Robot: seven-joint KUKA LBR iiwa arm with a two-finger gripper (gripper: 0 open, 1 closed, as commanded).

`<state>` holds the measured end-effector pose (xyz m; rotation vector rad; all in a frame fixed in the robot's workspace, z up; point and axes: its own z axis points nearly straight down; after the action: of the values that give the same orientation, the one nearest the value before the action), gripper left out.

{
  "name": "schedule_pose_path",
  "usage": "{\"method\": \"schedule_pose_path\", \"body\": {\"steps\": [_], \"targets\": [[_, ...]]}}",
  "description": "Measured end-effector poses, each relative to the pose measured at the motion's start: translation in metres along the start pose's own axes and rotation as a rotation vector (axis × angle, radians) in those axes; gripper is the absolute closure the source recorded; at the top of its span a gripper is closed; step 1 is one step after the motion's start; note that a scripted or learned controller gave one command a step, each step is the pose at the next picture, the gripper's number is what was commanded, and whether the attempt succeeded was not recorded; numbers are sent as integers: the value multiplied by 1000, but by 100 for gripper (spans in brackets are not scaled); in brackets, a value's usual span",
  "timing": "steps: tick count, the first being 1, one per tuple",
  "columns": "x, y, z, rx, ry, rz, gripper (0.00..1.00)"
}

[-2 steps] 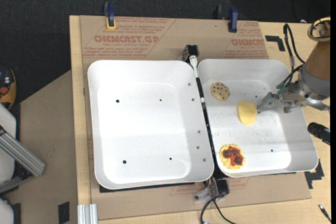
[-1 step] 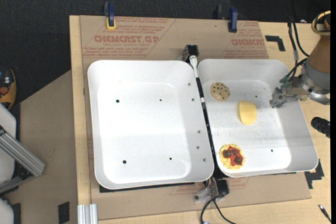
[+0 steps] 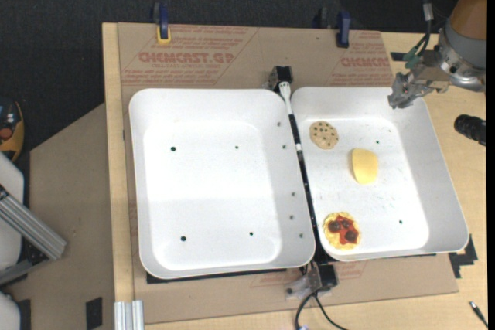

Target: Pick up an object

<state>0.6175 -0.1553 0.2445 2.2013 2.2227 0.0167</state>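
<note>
Three small items lie in the right bin: a round chocolate-chip cookie near its far left, a pale yellow rounded piece in the middle, and a small pizza-like disc with red topping at the near edge. My gripper hangs over the bin's far right corner, well apart from all three items. Nothing shows between its fingers.
The left bin lies beside the right one, with a black strip along their shared edge. Two blue clamps pin the cardboard sheet at the back. The grey arm enters from the upper right.
</note>
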Motion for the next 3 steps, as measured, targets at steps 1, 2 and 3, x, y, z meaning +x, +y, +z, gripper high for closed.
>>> {"method": "schedule_pose_path", "body": {"steps": [1,2,3], "targets": [[98,-38,25,22,6,1,100],[180,31,62,12,4,0,100],[260,55,-55,0,5,0,100]]}}
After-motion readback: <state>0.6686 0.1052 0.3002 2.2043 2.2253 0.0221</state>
